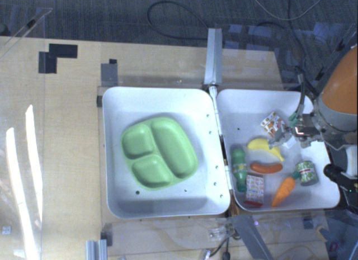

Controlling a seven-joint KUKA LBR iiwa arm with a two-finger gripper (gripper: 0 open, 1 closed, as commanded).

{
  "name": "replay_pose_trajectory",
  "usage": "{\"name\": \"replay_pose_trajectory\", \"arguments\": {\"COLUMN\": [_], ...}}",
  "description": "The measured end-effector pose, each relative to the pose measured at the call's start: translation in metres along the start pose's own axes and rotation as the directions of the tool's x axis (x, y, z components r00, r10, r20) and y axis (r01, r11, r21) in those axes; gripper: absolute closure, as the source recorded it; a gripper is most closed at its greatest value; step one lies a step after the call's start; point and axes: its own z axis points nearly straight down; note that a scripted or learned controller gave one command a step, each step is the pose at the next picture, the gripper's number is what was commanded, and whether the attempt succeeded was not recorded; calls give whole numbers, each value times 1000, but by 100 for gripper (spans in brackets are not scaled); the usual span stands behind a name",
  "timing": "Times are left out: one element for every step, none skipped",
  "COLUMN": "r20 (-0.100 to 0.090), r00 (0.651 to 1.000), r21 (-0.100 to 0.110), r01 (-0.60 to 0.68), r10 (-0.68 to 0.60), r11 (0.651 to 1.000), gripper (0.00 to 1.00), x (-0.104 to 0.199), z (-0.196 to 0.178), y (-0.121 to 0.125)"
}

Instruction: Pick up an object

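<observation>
The right bin holds several small items. A yellow banana lies near the middle, with a printed snack packet just behind it. A red sausage, a green bottle, a red-and-white carton, an orange carrot and a green can lie toward the front. My gripper hangs low over the bin's right half, right beside the banana's right end and the packet. Nothing can be seen held in it.
The left bin contains a green divided plate. A metal post stands behind the divider between the bins. Cables run across the dark floor behind the bench. The arm's orange band looms over the right bin's far right corner.
</observation>
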Motion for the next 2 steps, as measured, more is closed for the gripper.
{"name": "replay_pose_trajectory", "arguments": {"r20": [2, 2], "r00": [1000, 1000], "r21": [-7, -12], "r01": [-10, -8], "r10": [10, 8], "r11": [1000, 1000], "gripper": [0, 100], "x": [-16, -16], "z": [120, 109], "y": [26, 29]}}
